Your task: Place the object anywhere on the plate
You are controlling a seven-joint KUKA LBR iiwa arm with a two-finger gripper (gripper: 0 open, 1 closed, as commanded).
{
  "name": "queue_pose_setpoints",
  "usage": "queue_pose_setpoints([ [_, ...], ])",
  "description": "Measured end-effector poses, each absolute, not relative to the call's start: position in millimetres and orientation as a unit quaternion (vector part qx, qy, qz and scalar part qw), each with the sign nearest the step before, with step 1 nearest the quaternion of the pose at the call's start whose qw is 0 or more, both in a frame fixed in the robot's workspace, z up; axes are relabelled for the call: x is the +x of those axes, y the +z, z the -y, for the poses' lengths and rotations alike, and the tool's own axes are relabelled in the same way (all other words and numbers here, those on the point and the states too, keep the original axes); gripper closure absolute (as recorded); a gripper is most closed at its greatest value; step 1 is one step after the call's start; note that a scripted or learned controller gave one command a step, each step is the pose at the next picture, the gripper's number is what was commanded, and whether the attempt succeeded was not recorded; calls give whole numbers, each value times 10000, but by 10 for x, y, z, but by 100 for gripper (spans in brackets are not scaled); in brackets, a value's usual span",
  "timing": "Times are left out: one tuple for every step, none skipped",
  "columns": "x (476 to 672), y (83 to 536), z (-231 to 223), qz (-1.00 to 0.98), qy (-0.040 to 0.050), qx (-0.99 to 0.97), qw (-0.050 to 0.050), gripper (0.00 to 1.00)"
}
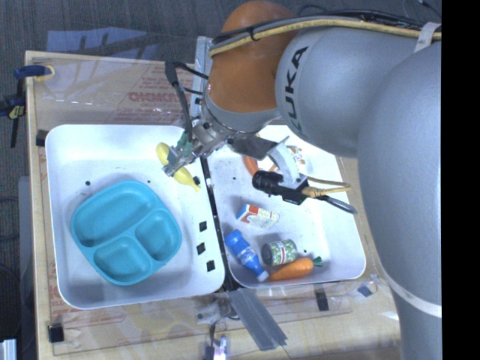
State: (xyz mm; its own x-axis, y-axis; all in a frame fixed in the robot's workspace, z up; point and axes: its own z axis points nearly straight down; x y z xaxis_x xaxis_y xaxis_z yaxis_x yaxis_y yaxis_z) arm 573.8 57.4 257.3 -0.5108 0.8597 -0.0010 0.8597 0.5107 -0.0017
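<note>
Claw: the claw [182,158] hangs over the upper right part of the left bin [67,145], close to the wall shared with the right bin [346,240].
Claw state: its fingers are closed around a yellow banana [171,164], which shows between them, one end sticking out up and left, the other down and right.
Banana: in the claw, above the white floor of the left bin; whether it touches the floor cannot be told.
Plate: a blue plate [126,232] with three compartments lies below and left of the claw, near it but apart, on the floor of the left bin.
Arm: the grey arm [352,81] with its orange band [244,58] comes in from the right, above and right of the claw.
Right bin: right of the claw lies a black-handled tool [283,186]; further below and right lie a small red-and-white packet [257,216], a blue bottle [244,253], a small green-labelled can [279,252] and an orange carrot [294,268].
Surface: the surface [97,88] under both bins is pale brown with a clear sheet over it; a blue clamp [30,72] sits at its corner, far up and left of the claw.
Room: dark grey floor [112,6] beyond the surface, above the claw.
</note>
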Motion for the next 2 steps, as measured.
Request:
queue_pose_setpoints([
  [5312,1957,-1170,-8843,-13,4669,-6,100],
  [5315,1959,-1162,-8838,-10,4678,-3,0],
])
